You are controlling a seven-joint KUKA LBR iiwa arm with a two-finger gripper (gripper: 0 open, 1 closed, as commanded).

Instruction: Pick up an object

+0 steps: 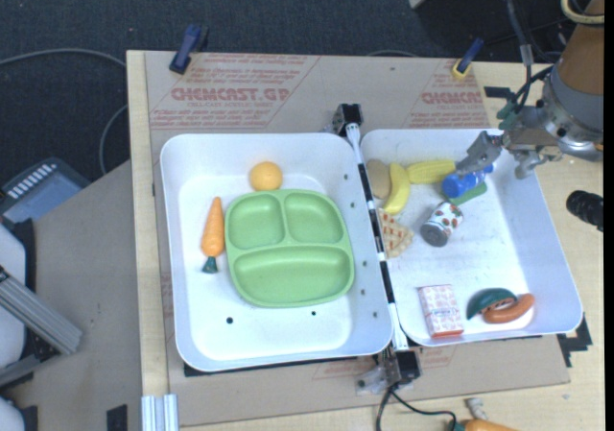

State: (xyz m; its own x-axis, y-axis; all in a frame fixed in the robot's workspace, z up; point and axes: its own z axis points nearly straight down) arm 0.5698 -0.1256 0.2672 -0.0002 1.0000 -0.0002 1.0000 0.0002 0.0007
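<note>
Across the cardboard-topped bench point(288, 83), seen slantwise from above: two white bins side by side, sharing a clipped middle rim. No pick completed yet; nothing visibly lifted, every item lying on a bin floor.

At 9 o'clock, left bin point(182, 227), mostly taken up by a green divided plate point(288, 247), leaving narrow lanes along the walls. At 3 o'clock, right bin point(547, 247), with broad bare floor from its centre out toward 4 o'clock.

Reaching in from 2 o'clock, grey arm point(571, 93), ending in the gripper point(472, 170) low over the right bin's upper part, just at a blue-and-green toy point(463, 189). Likely target, judging by closeness. Cannot tell whether the jaws are spread or pinching; contact with the toy also unclear.

Left to do: close on it, raise it clear.

Tight quarters around that toy:
- yellow corn point(430, 170) just beside it at 9 o'clock
- banana point(397, 187) further toward the middle rim
- small can point(441, 225) near at 7 o'clock
- waffle piece point(394, 232) against the rim

Well apart at 6 o'clock: pink box point(439, 310) and hot dog toy point(499, 306).

In the left bin: carrot point(212, 227) at the plate's 9 o'clock, orange ball point(266, 176) at its 12.

Straight up looks the freest exit.
</note>
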